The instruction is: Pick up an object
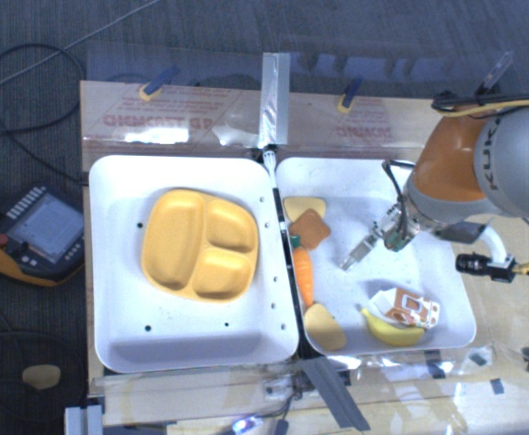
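Gripper [360, 252] low in right bin [446, 193], fingers probably narrow, holding nothing; carrot [302, 277], banana [389, 326] unpicked. Grasp remains.

The robot arm [482, 166] was a thick, rounded body, grey with a broad orange band above the wrist and part of a dark letter marking on the grey shell. A thin black cable looped beside the wrist, which narrowed into a slim metallic gripper [353, 257].
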`<state>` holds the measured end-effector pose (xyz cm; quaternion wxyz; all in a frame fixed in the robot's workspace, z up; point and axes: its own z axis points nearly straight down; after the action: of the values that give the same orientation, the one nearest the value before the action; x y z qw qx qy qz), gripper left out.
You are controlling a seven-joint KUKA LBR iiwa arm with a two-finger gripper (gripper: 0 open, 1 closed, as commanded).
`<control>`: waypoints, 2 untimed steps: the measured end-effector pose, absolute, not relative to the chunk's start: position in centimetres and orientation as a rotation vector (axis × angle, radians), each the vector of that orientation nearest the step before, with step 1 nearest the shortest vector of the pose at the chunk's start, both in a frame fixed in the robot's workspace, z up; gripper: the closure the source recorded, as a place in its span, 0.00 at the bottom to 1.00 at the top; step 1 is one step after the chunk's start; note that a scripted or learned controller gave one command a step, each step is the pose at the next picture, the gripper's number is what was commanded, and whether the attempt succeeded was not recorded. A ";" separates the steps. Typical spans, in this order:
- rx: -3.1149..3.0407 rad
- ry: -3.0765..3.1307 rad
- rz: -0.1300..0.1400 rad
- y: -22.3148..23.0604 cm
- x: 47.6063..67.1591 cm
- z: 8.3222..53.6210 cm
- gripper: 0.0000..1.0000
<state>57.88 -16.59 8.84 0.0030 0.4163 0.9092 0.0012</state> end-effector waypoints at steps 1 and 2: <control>1.320 2.851 -0.002 -22.3 60.9 15.6 0.00; 1.115 2.941 -0.002 -18.7 53.8 13.5 0.00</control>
<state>53.78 -18.71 13.51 -0.0021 0.3545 0.9350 -0.0005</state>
